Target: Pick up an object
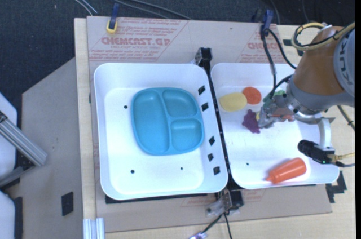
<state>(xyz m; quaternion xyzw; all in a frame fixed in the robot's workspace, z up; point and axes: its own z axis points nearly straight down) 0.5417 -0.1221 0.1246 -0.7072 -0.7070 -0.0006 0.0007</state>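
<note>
In the right bin lie a yellow lemon-like piece, a small orange ball, a purple toy and an orange carrot near the front edge. My gripper hangs low over the bin's middle, just right of the purple toy and below the orange ball. Its tip is close to or touching the purple toy; nothing is seen held between its fingers.
The left bin holds a blue divided plate. A black divider with clips runs between the bins. Cables trail along the arm at the right. A black fitting juts over the right bin's front-right corner.
</note>
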